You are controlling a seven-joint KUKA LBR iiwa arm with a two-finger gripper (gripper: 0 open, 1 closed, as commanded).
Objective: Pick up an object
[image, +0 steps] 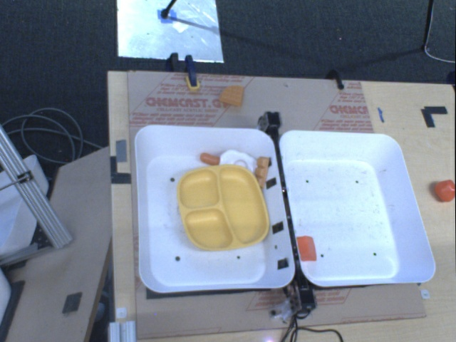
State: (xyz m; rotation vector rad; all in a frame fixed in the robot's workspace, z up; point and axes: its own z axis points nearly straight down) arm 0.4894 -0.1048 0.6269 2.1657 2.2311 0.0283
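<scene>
End effector state: cannot tell. Left bin (153, 191) holds a yellow divided plate (221, 209). At the plate's far edge sit a small orange piece (209, 159), a white item (237, 160) partly hidden by the plate and hard to identify, and a tan piece (262, 168). Right bin (399, 191) holds an orange block (306, 248) in its near-left corner. A tan block (231, 95) lies on the table (427, 141) beyond the bins.

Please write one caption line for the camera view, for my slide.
Yellow divided tray in the left bin; small orange block in the right bin.
</scene>
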